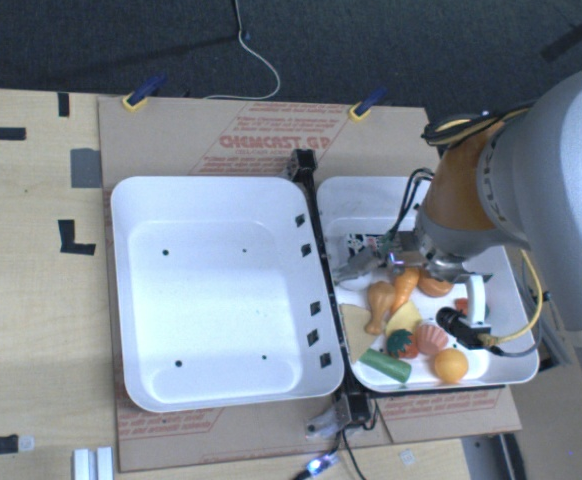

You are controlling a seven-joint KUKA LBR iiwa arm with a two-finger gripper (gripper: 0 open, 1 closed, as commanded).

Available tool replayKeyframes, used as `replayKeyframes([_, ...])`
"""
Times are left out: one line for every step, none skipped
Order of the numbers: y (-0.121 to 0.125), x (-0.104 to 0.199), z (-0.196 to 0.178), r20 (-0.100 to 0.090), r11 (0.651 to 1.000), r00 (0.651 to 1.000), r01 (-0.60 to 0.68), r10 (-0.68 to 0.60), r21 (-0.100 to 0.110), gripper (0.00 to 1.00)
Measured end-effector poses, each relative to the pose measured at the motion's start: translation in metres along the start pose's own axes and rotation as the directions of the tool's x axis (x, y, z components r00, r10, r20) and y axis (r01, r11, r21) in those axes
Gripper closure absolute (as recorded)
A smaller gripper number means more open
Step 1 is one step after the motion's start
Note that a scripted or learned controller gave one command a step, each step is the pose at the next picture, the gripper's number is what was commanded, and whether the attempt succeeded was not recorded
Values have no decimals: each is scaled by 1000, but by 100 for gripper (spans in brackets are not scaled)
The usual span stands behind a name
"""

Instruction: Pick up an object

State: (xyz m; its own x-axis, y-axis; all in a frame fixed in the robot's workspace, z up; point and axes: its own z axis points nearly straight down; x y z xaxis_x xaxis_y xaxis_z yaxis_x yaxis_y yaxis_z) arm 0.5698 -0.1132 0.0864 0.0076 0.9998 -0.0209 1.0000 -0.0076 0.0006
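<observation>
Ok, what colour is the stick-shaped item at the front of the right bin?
Green, clearest in the camera view.

Glossy white plastic bins [131,268] sit on matt cardboard [261,138] (printed red).

Small toy objects clustered in front half of right bin [516,373]: tan drumstick-shaped piece [384,300], yellow wedge [403,318] beside it, green block [385,365] at front rim, orange ball [451,365], pink shell-like piece [430,339].

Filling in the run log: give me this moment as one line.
arm: over right bin | gripper: low above toy pile | nearest: orange drumstick | left bin
</observation>
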Motion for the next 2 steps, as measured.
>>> replayKeyframes([2, 4, -12, -5, 1000, 1000, 0, -1, -9, 100])
replayKeyframes([-24, 75, -104, -25, 1000, 1000, 16, -16, -4, 100])
